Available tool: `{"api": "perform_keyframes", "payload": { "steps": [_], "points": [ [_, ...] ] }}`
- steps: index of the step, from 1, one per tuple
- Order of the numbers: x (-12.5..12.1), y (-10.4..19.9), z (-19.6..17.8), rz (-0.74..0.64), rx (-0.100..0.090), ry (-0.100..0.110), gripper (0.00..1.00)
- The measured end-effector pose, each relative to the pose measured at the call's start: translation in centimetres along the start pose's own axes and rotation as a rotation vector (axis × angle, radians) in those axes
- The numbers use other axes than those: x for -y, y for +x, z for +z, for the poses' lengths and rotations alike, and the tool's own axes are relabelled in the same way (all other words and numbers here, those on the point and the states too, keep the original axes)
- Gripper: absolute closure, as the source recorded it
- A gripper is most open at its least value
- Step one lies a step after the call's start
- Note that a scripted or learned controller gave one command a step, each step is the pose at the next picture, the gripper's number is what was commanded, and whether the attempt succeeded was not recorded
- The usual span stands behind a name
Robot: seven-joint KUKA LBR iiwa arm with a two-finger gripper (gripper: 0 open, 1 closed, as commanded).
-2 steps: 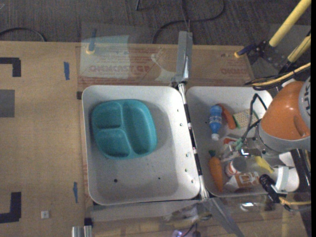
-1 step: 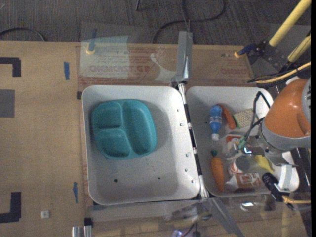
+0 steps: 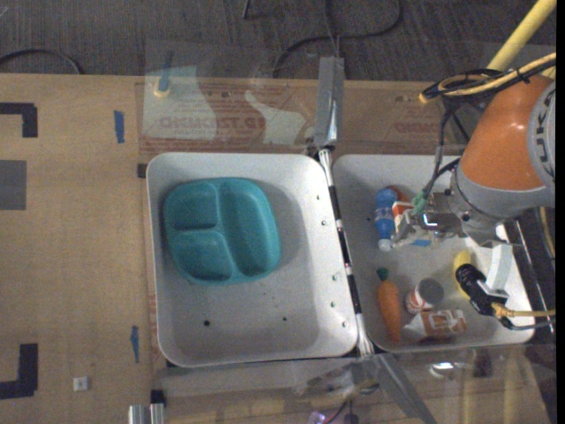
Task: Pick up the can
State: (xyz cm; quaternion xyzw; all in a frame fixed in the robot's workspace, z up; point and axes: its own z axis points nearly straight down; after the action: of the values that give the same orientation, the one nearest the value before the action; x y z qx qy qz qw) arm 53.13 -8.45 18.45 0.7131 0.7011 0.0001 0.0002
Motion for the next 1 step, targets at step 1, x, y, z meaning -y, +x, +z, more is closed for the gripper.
{"api": "perform_keyframes", "payload": {
  "steps": [1],
  "points": [
    [-8.71,0.67,-1.88,-0.064,0.002,0.0,1.0]
  ]
}}
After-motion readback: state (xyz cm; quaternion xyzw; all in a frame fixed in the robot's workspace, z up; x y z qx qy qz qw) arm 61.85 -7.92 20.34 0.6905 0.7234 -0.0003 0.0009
